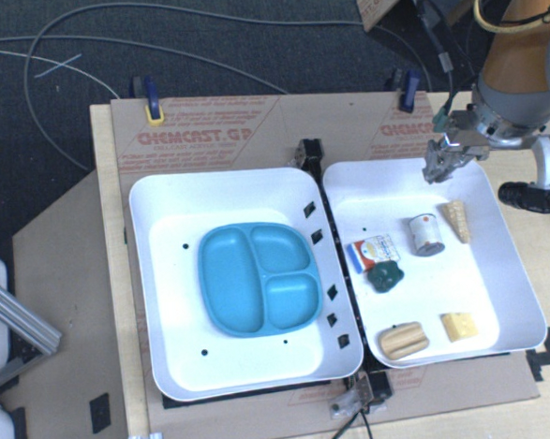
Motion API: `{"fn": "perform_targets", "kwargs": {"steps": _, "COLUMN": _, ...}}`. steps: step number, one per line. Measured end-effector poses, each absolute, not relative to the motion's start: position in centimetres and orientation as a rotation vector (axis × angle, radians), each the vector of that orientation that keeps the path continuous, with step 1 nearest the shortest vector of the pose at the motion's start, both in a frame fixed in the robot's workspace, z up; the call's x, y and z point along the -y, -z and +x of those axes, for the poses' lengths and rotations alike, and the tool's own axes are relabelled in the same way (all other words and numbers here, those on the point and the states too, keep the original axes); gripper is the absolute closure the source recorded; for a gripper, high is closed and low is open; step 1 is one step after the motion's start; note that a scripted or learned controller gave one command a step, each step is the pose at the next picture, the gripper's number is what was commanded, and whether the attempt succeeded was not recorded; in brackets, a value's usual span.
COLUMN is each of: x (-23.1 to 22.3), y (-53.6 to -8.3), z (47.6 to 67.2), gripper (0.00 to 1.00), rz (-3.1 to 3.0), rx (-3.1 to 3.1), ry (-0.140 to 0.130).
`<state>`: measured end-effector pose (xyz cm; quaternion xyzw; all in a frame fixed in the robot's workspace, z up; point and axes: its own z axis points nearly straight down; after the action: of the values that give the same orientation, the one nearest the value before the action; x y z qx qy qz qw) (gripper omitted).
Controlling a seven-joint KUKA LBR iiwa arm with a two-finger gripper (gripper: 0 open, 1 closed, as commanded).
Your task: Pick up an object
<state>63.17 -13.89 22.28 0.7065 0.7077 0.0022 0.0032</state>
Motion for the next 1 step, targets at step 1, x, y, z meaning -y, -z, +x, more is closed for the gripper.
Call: {"fn": "perform_targets", "kwargs": {"steps": 1, "x": 13.90, "y": -27.36, "z": 63.33, "gripper": 1.00, "rz": 2.215, "rx": -2.218, "ry": -0.007}}
